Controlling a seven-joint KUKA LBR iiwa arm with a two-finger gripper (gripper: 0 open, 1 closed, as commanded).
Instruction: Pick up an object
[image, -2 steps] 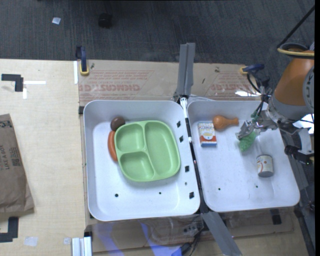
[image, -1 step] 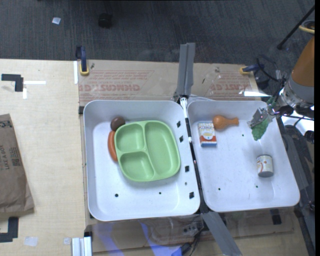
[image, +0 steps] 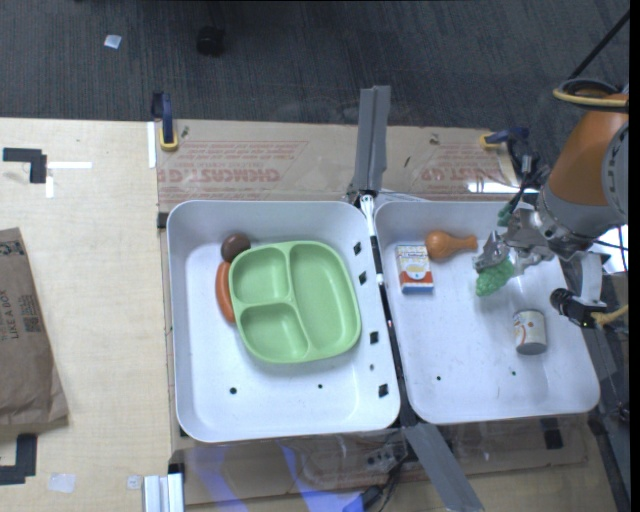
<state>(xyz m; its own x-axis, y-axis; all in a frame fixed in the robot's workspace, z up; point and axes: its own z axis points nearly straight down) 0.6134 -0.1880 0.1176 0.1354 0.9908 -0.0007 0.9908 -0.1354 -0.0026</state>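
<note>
Pale wooden bench top (image: 90, 400) carries two shallow white bins side by side, with dark carpet beyond. My grey arm with its orange band (image: 590, 150) reaches in from the right, and my claw (image: 503, 252) hangs over the upper part of the right-hand white bin (image: 470, 390). A crumpled green leafy object (image: 493, 278) sits right at my fingertips, low enough that it may be touching the bin floor; whether my claw is apart or clamped on it, I cannot tell. Just left of it lies a small orange gourd-shaped toy (image: 450, 243), and left again a small white and orange carton (image: 414, 269). A short grey can (image: 530, 331) stands nearer the right wall. The left-hand white bin (image: 200, 390) holds a light green divided plastic plate (image: 296, 299), with an orange sausage-shaped toy (image: 223, 291) and a dark brown round object (image: 236, 246) tucked against its left edge.
</note>
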